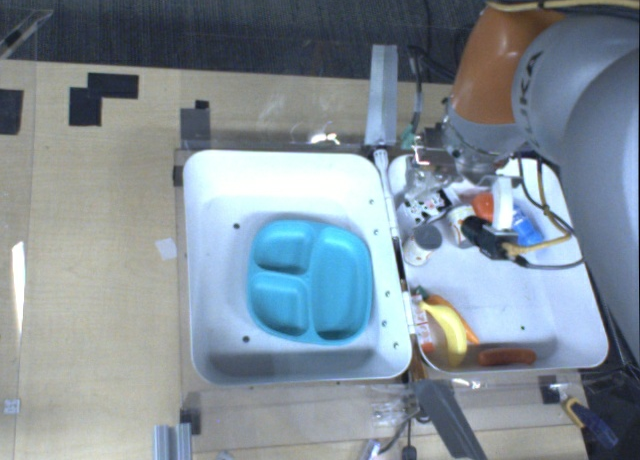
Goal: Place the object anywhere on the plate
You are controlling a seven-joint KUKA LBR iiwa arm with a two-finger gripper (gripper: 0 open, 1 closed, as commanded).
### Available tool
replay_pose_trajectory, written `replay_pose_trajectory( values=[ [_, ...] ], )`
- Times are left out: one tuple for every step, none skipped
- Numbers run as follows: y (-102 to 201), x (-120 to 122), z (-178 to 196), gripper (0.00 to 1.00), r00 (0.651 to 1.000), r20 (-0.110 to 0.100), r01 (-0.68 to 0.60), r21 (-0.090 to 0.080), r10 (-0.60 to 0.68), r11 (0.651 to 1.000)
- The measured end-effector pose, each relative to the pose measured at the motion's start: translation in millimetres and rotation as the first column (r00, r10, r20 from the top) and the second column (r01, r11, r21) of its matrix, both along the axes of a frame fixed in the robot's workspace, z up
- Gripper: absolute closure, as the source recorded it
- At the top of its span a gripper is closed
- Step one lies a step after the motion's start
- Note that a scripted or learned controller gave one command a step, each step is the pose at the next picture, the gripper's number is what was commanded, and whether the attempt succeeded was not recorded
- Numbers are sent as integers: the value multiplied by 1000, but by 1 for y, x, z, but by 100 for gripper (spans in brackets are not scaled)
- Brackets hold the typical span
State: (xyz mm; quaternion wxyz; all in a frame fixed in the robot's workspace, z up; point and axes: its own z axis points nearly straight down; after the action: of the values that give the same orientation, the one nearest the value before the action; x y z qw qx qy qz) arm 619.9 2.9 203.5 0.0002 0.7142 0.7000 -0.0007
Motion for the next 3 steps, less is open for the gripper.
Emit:
replay_pose_trajectory(
  values=[
    [14,-72,20,100,955,1,-297,1,297,955],
    [60,-65,-4,100,784,1,-621,1,621,784],
    [129,-109,39,100,525,4,-851,-1,851,525]
  ],
)
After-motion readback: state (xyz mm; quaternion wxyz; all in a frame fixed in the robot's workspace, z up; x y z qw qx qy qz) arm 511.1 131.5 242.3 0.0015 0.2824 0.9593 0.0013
